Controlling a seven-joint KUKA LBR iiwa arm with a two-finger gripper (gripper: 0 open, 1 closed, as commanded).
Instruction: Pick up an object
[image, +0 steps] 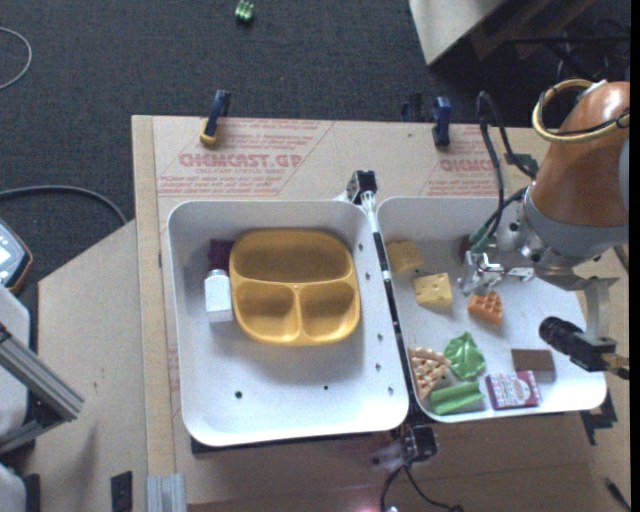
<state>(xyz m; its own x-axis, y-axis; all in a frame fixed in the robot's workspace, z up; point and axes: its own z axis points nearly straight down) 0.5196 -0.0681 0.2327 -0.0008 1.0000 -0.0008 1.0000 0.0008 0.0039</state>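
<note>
Right bin (590, 395), seen from above. Your hand (482, 268) hangs low over the bin's upper middle; whether it is released or clenched you cannot tell, and nothing shows between its tips. The nearest candidate, an orange waffle piece (486, 307), lies just below the hand in the view, toward the bin's near edge. A cheese wedge (433, 290) lies beside it, toward the left bin (190, 330).

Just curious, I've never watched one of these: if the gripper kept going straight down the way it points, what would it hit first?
Probably the orange waffle piece, lying just below the gripper in the right bin; depth is hard to judge from this slanted view.
</note>
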